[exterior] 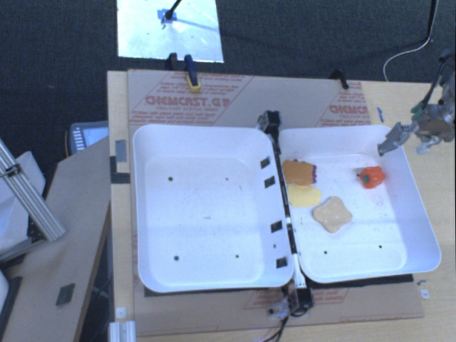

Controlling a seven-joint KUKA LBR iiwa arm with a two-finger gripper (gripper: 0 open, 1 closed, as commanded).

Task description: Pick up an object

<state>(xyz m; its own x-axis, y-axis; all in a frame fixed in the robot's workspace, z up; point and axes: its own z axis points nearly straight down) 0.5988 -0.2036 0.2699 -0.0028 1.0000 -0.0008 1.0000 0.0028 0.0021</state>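
White shallow right-hand bin (420, 248) holds a small orange-red round object (370, 177). Gripper (413, 138) hovers just beside it, fingers spread, empty. Approach step; next: descend, centre, close.

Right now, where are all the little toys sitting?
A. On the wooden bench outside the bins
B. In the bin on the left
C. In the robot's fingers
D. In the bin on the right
D, the orange toy, the brown one, the yellow one and the beige one all lie in the right bin, while the gripper hangs above that bin's far right corner.
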